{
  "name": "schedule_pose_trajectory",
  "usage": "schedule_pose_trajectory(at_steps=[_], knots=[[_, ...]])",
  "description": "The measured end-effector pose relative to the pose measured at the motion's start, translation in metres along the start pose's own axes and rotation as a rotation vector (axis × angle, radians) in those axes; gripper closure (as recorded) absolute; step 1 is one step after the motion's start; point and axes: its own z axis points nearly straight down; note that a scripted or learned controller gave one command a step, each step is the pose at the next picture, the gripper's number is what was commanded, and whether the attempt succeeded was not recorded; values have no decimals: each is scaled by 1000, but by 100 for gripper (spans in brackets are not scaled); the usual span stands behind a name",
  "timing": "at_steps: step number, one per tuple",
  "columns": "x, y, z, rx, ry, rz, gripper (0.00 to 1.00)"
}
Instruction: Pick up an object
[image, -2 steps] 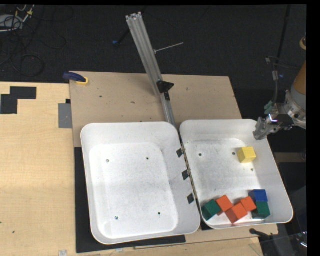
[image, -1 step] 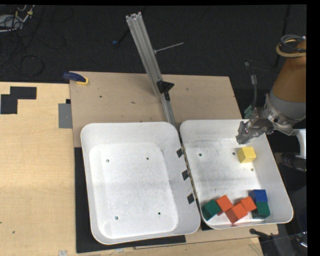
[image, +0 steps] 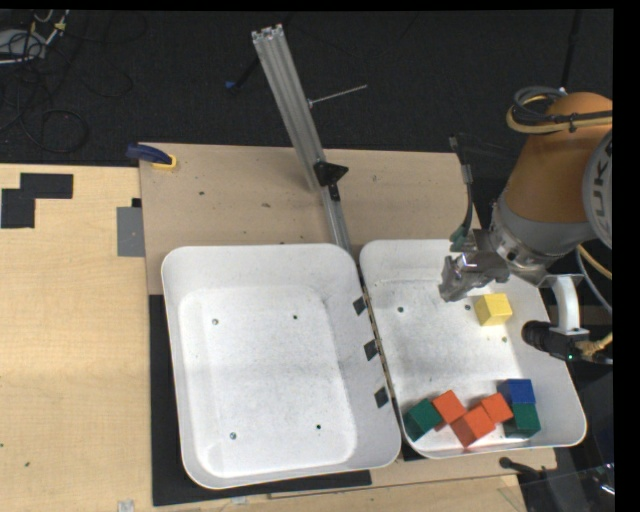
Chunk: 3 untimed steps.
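- The gripper (image: 458, 280) is seen above the upper part of the right bin (image: 410, 345), just left of the yellow block (image: 493, 308); whether it is spread or pressed together cannot be told, and no object is seen in it.
- The arm (image: 555, 195) is seen entering from the right, over the right bin's far right corner.
- One yellow block is found alone in the upper right area of the right bin, near the right wall.
- A cluster is packed against the near rim of the right bin: two green blocks (image: 423, 417), two orange blocks (image: 474, 420) and one blue block (image: 519, 391), touching one another.
- Open floor is left across the middle and left of the right bin.
- Bare floor is shown throughout the left bin (image: 265, 360).
- The two bins are set side by side, edges touching, joined by three black clips (image: 371, 349).
- One slanted metal rail (image: 297, 115) is seen behind the bins.
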Motion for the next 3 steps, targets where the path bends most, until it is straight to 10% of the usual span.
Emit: schedule_pose_trajectory(at_steps=[3], knots=[[145,-37,5,0,0,-1,100]])
